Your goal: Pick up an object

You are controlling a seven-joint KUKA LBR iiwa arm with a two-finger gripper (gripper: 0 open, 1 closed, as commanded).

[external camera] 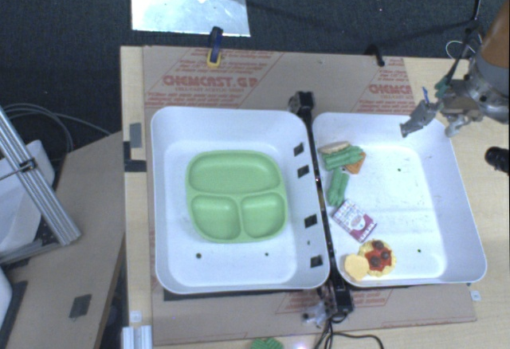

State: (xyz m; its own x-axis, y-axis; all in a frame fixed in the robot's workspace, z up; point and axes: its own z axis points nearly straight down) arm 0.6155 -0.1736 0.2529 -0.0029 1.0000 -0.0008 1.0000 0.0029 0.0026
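bench, seen from above, nearest edge first

- right bin [458, 204], near left corner: a yellow and red toy food piece [370, 258] against the near wall
- just beyond it, a small pink and white packet [353, 220], lying flat, tilted, close to the bin's left wall
- further up the same wall, a green pod-shaped toy [337, 186], lengthwise along the wall
- at its far end, a cluster of green toy vegetables with a tan and orange piece [343, 155], touching or overlapping; exact pieces cannot be told apart
- all the objects lie in the left strip of the right bin
- left bin [171, 180]: one green divided tray [237, 195], three compartments, one long at the far side and two smaller at the near side, sitting flat about the middle of the bin
- gripper [433, 118]: above the far right corner of the right bin, well apart from all the objects; two fingers spread apart, nothing between them
- beyond the bins: brown printed cardboard [263, 72] under both, a yellow and blue clamp [214, 47] at its far edge
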